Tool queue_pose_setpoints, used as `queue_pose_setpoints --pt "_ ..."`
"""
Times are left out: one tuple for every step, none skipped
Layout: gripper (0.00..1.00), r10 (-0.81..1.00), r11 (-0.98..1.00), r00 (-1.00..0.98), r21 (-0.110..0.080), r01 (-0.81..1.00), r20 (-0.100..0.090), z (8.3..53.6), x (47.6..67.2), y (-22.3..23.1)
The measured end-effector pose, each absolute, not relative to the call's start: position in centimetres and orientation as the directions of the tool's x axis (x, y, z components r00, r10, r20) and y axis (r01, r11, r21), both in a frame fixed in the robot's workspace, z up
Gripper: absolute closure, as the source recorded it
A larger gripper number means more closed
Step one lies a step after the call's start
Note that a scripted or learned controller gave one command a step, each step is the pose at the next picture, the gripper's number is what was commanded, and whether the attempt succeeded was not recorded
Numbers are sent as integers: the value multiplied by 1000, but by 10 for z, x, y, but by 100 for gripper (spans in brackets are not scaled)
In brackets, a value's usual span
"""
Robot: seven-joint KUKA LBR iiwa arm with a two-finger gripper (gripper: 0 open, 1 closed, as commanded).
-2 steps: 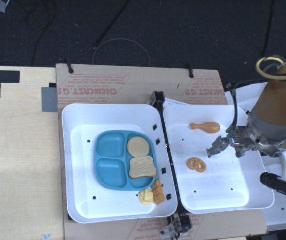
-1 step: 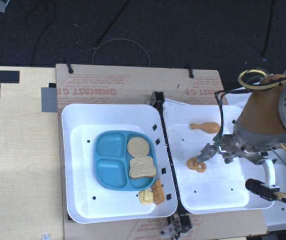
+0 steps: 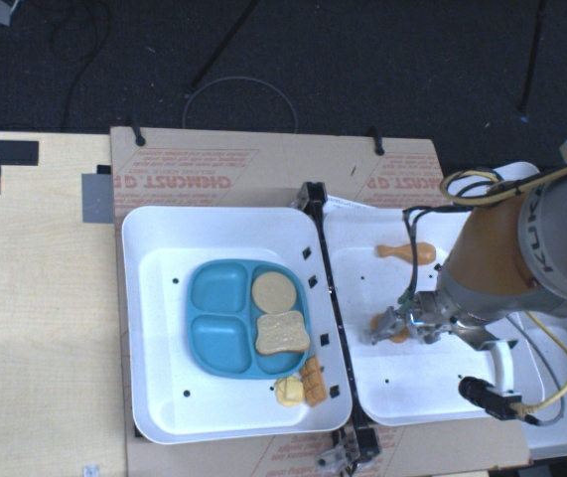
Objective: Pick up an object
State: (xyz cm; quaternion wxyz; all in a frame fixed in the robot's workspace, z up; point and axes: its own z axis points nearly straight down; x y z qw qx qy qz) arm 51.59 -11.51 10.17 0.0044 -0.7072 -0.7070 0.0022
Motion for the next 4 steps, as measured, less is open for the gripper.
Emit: queue_pose_setpoints --pt "0 1000 -2 2 -5 1000 2 87 516 -114" --pt "100 1000 -9 9 -3 1000 1 99 516 -116" --pt "100 1000 -5 5 1 1000 0 143 521 -121" --pt "100 1000 0 0 3 1000 -1 205 523 -125"
